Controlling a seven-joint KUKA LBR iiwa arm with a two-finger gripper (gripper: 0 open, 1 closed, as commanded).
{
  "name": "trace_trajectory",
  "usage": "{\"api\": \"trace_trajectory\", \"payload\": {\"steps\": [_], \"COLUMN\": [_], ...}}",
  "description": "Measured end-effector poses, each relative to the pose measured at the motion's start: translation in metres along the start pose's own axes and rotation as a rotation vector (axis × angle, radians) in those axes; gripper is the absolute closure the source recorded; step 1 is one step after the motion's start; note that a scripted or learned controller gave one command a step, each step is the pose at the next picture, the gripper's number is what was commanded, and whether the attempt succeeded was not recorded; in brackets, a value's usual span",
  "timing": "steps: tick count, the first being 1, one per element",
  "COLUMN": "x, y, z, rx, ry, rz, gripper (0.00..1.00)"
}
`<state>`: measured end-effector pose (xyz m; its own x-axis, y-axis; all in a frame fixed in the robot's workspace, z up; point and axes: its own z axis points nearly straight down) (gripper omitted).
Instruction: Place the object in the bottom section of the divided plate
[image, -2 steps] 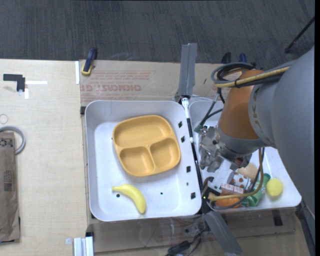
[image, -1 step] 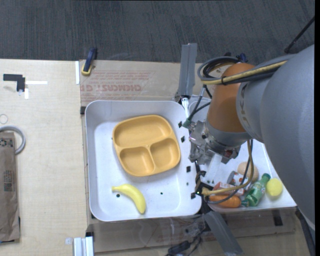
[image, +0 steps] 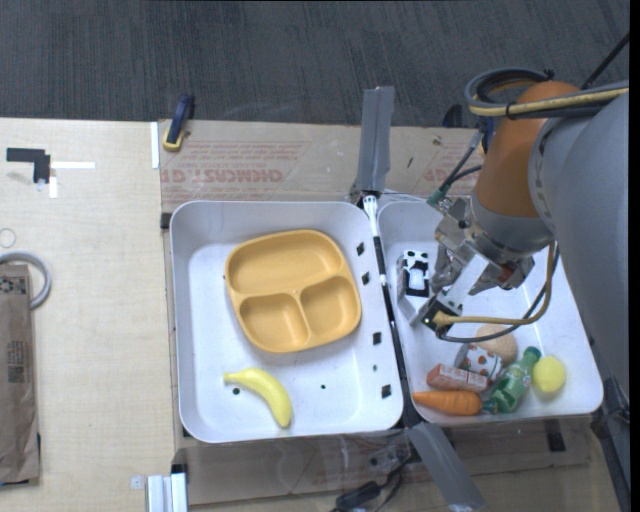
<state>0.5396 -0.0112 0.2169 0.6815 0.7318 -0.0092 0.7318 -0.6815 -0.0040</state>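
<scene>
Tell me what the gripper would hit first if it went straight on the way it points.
Likely the bare floor of the right bin, just beside the black-and-white toy. The gripper points down there, though depth is hard to judge.

The grey KUKA arm (image: 595, 190) reaches in from the right edge of the camera view, its broad upper link taking up the top right corner. An orange band (image: 512, 150) rings the arm just above the wrist (image: 500, 235), which tips downward and to the left. Below the wrist, the gripper (image: 447, 282) points down and leftward, set low in the right half of the scene. A dark cable (image: 497, 78) loops over the orange band. The gripper's grasp cannot be read from this angle.
</scene>
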Motion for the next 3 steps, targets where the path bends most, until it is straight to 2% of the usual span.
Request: {"api": "trace_trajectory", "payload": {"steps": [1,2,3], "x": [0.062,0.063,0.042], "y": [0.051,-0.029,0.023], "z": [-0.092,-0.013,-0.115], "rx": [-0.001,0.001,-0.001], "ry": [0.001,0.000,0.002], "rz": [0.182,0.243,0.539], "gripper": [1.00,1.00,1.00]}}
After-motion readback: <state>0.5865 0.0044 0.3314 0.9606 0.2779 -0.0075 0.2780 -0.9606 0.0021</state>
